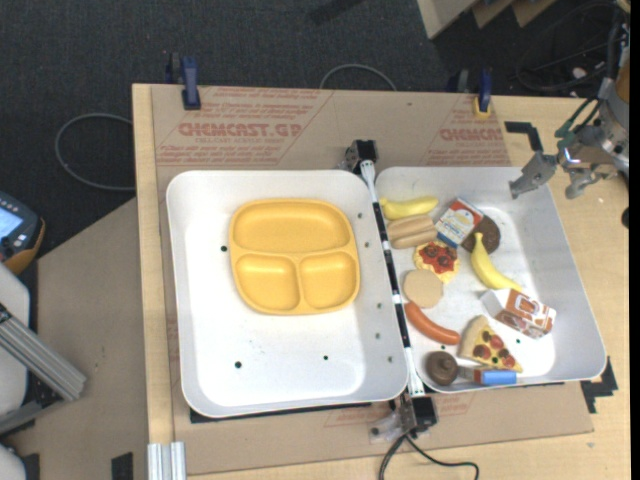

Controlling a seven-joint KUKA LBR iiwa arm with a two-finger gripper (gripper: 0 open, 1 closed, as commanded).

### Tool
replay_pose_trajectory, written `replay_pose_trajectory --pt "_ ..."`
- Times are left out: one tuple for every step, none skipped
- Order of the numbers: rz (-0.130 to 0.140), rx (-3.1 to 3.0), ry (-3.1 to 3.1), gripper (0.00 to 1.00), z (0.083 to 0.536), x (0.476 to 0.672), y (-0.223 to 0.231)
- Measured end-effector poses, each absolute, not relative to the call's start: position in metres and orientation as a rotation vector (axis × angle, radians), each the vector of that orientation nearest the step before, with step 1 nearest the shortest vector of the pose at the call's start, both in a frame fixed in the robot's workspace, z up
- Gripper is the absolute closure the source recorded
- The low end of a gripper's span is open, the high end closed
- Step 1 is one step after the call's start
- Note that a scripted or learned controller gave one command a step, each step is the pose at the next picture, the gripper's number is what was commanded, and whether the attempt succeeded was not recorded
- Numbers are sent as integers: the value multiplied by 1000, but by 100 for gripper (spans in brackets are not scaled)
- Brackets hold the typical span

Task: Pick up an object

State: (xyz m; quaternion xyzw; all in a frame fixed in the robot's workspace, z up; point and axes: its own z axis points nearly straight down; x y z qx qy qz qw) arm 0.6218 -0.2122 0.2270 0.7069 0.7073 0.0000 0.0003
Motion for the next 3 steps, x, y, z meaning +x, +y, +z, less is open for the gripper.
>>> replay_pose_trajectory --pt "-4 2220 2234 0 122 658 -158" --pt "14 2220 2218 0 89 616 -169" --pt "19 2210 2214 100 104 619 -169"
